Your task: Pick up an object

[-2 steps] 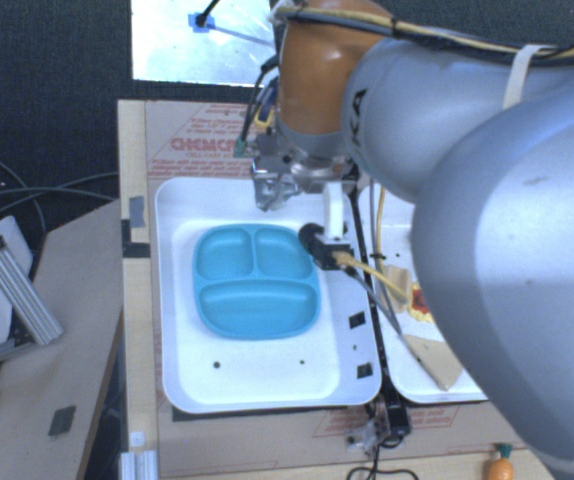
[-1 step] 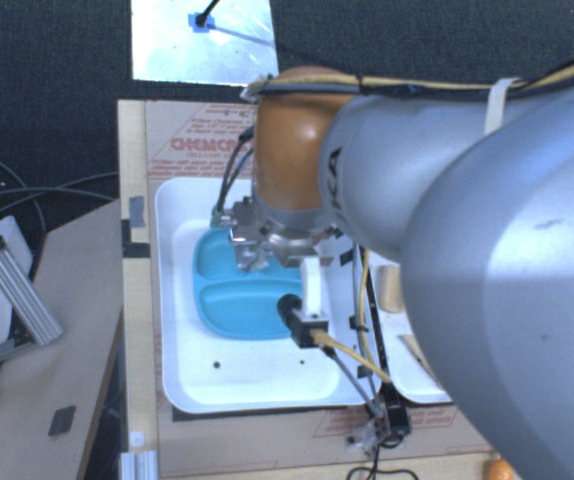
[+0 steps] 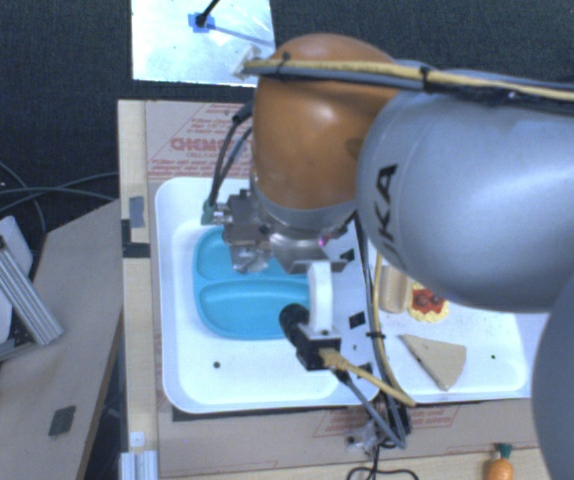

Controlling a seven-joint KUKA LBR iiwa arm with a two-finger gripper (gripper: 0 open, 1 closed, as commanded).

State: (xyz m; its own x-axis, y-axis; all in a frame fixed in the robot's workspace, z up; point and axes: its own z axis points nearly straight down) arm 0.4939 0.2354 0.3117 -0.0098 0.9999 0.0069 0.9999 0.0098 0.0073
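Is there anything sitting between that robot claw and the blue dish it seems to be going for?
Nothing visible does. The gripper hangs right over the blue dish in the left bin, with no other object seen between them. The tan wedge and the red-and-yellow item lie off in the other bin.

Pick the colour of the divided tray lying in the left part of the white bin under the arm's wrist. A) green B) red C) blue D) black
C: the divided tray is bright blue against the white bin, partly covered by the arm's wrist.
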